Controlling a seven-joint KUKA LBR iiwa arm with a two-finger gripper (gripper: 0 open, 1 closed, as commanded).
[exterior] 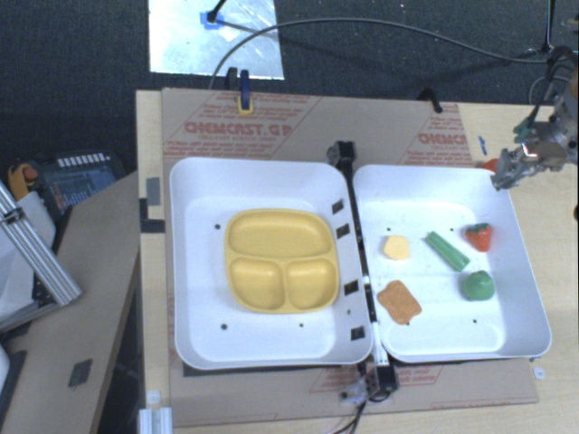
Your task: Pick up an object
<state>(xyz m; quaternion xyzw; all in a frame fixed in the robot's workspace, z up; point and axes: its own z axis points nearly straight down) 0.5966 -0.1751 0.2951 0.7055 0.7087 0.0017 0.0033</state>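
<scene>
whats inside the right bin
The right bin holds five loose items: a yellow piece, green stick, red piece, green ball and brown slab. Nothing covers them.

Brightness: my bench is evenly and fairly brightly lit, and the dark floor stays dim.
Glare: the foil sheet (215, 23) shines pale, and the white bins (271, 174) are near washed out.
Shadows: soft and short under the yellow tray (279, 259) and the bins' rims.
Sharpness: the picture is grainy, and my gripper (507, 172) looks smeared at the right edge.
Colour: slightly cool.
</scene>
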